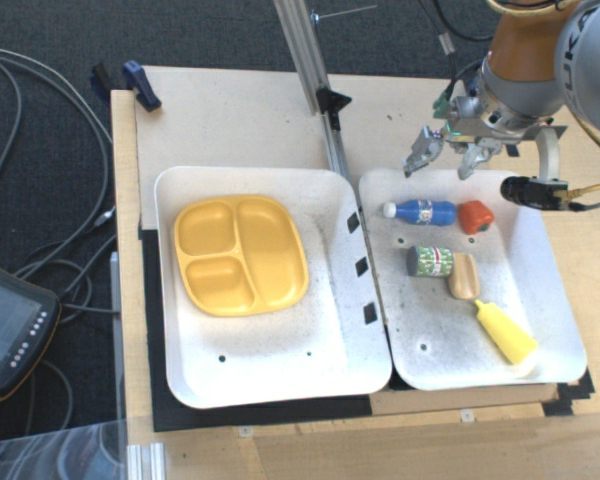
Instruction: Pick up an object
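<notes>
My gripper [443, 161] hangs open above the far edge of the right bin [552, 298], with nothing between its fingers. Just below it in the bin lies a blue bottle [426, 212] with a white cap, on its side. A red object [475, 216] sits at the bottle's right end. Nearer the middle lie a green can [431, 261] and a tan wooden block [464, 276] side by side. A yellow squeeze bottle [504, 332] rests toward the bin's near right corner.
The left bin [180, 358] holds a yellow divided plate [240, 254]. A metal pole [305, 38] rises at a slant behind the bins. A blue clamp [140, 83] sits at the bench's far left corner. Cables and a tablet [10, 328] lie off the bench at left.
</notes>
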Controlling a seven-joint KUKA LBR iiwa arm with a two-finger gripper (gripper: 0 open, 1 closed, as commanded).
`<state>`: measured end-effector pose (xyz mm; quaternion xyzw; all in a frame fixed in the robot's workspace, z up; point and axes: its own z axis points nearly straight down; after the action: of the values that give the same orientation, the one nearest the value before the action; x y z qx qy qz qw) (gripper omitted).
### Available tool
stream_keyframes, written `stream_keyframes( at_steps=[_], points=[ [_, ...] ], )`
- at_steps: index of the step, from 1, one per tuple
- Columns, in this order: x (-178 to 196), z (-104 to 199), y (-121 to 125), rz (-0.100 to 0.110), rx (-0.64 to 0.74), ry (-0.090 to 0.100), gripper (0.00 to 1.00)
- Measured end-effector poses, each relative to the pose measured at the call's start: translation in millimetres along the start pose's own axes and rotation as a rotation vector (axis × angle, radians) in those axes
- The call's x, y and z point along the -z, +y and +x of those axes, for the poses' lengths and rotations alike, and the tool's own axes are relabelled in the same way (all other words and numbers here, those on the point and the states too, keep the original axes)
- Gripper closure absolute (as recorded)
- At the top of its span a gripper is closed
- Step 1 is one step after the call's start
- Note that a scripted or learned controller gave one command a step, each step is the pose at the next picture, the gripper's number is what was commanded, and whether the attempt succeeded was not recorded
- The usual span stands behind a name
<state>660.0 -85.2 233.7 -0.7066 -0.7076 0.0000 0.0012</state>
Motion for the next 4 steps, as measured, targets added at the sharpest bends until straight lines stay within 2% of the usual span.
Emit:
stream_keyframes(
  at_steps=[1,2,3,4],
  points=[
    [0,0,0,0.0,0.0,0.0,0.0],
    [-60,-3,6,0.006,-0.001,-0.001,0.0],
    [-115,-7,11,-0.01,-0.001,-0.006,0.0],
    [-132,-9,17,-0.022,0.0,-0.009,0.0]
  ],
)
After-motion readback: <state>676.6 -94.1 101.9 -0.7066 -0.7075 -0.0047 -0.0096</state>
